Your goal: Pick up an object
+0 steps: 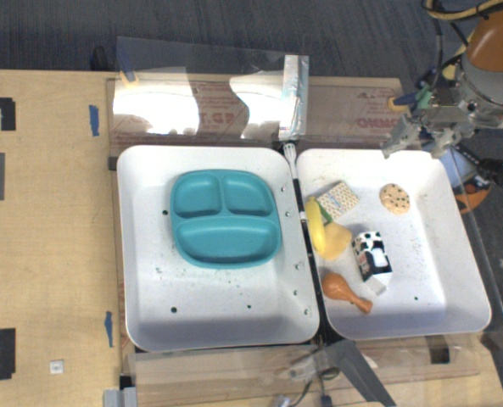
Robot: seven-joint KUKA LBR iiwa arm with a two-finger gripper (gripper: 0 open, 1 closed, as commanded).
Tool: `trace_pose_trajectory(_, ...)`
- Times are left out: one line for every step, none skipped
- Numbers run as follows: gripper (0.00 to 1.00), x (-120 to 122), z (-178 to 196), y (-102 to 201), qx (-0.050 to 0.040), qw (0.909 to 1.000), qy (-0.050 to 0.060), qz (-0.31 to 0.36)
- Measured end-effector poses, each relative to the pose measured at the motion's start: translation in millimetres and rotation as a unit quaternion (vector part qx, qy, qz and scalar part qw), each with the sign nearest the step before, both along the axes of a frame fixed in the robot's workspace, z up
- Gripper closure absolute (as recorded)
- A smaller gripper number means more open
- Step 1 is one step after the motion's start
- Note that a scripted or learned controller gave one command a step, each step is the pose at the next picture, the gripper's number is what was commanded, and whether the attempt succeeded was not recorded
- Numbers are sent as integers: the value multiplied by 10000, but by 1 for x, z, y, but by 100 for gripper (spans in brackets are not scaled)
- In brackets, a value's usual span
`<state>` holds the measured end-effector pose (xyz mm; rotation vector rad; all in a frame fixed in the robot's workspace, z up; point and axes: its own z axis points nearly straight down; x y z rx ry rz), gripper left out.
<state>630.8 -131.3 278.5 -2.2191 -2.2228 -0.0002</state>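
Teal divided plate [226, 217] is sitting in the left bin [141, 253], while my claw [427, 136] is hovering over the right bin's [455, 253] far rim, its fingers too blurred to tell how open they are. Below it are lying a cookie [395, 197], yellow lemon [331, 240], black-and-white carton [372, 257] and orange drumstick [345, 292], ungrasped.
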Motion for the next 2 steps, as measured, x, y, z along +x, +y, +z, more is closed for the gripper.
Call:
trace_pose_trajectory(0,-96,-112,12,9,9999,64,89)
trace_pose_trajectory(0,-99,-188,30,-34,9905,-66,1373)
